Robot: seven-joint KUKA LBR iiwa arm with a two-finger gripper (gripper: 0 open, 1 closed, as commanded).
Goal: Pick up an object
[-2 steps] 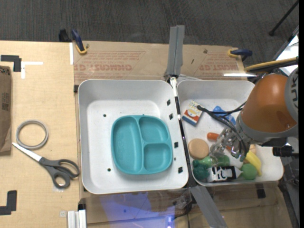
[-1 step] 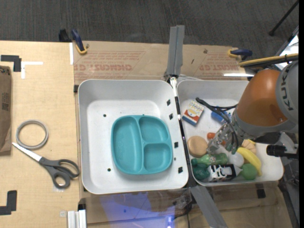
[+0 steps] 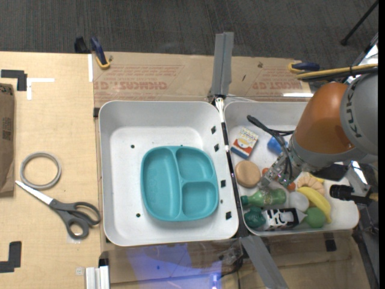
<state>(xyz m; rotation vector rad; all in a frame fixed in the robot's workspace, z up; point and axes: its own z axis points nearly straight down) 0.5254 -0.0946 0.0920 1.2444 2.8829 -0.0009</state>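
Scissors (image 3: 66,212) and tape roll (image 3: 41,170) lie on plywood bench (image 3: 48,125) (grey carpet (image 3: 180,11) behind); end effector (image 3: 278,174) state unclear.

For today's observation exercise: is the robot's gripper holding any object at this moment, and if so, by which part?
It cannot be told. The gripper is low in the right bin, just above the green bottle and beside the tan round object, but nothing is visibly between its fingers.
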